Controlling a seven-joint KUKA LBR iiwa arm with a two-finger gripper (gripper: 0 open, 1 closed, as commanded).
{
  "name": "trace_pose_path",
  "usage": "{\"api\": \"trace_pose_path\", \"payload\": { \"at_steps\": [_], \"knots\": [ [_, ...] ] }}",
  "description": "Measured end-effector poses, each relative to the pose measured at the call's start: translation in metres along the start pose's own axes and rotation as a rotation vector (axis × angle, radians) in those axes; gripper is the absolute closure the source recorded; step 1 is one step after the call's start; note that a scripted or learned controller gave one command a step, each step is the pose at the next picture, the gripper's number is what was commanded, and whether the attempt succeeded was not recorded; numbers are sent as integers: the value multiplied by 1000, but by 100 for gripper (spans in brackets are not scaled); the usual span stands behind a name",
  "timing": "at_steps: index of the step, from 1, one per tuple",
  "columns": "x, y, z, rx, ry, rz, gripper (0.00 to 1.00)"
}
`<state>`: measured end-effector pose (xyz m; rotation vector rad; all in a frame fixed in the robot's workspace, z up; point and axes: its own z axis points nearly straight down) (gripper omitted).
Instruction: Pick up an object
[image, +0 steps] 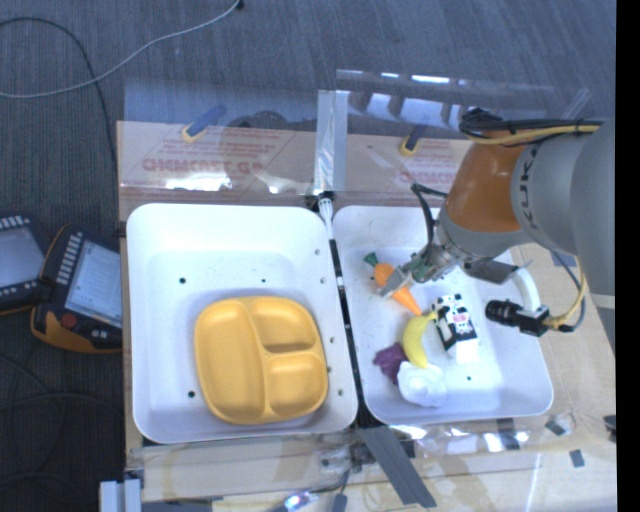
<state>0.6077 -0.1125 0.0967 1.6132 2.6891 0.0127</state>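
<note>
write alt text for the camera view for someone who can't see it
A grey and orange robot arm reaches from the right into the right white bin, its gripper low beside a toy carrot, with a banana, purple item and white cloth nearby. The left bin holds a yellow divided tray.

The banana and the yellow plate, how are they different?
The banana is small, thin and curved; the yellow plate is big, flat and split into sections. The banana lies in the right bin among other toys; the plate sits alone in the left bin. Both are yellow.
</note>
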Motion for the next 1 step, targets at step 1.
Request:
{"api": "trace_pose_path", "payload": {
  "at_steps": [1],
  "knots": [
    [21, 70, -109, 14, 1, 131, 100]
  ]
}}
